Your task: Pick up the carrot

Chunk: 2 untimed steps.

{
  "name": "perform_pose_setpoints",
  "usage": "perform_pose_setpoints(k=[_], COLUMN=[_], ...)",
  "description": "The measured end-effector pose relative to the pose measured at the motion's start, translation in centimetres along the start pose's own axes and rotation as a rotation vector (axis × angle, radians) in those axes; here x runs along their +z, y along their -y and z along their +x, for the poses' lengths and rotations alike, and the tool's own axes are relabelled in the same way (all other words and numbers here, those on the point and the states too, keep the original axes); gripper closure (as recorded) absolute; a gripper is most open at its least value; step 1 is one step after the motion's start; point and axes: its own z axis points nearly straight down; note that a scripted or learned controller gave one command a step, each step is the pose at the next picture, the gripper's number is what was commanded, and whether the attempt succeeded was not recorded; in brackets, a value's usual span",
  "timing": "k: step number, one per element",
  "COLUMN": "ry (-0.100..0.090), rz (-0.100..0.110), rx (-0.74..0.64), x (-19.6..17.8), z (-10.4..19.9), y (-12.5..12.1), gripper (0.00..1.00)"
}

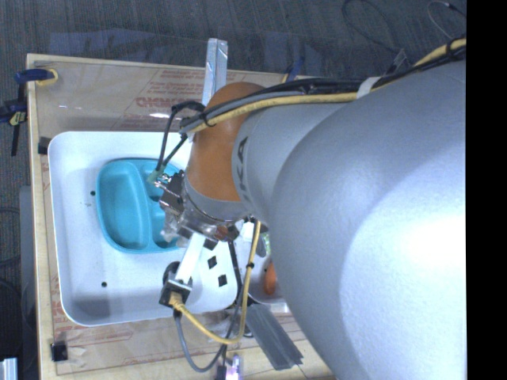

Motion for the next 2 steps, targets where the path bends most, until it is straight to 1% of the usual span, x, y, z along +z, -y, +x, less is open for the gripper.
perform_pose_setpoints(k=[1, 2], ry=[-0.002, 0.001], rz=[-0.002, 0.000], rx=[-0.254, -0.430], x=[1.8, 6.4], z=[-4.6, 1.5], y=[-3.1, 1.0], gripper=[1.00, 1.00])
